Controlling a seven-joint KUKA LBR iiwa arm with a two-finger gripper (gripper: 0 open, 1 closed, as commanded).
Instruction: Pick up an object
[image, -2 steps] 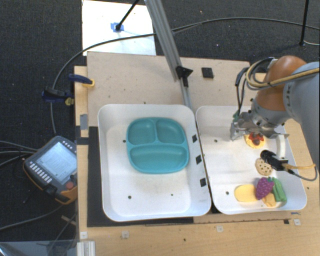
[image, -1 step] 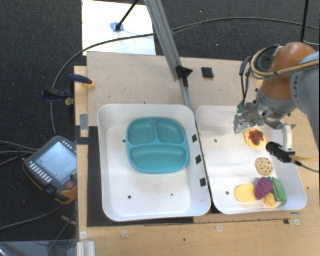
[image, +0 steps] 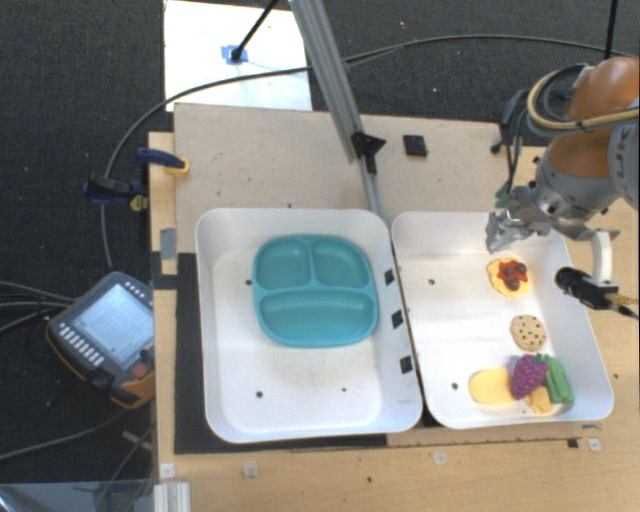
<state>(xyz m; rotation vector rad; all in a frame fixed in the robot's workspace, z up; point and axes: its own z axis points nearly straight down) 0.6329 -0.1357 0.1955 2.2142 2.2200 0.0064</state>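
Camera view, nearest first: we see the right bin (image: 440, 300) with toy food along its right side, a yellow piece (image: 489, 387), purple grapes (image: 529, 375) and a green item (image: 557, 381) bunched at the near corner, then a cookie (image: 527, 332), then a small pizza slice (image: 509, 276). In the left bin (image: 225, 330) we find a teal divided plate (image: 315, 292). Farther back our gripper (image: 505, 232) hangs just above the pizza slice, gripping nothing; we cannot tell its spread

Bright, even overhead light; bins glare white, slightly soft focus.
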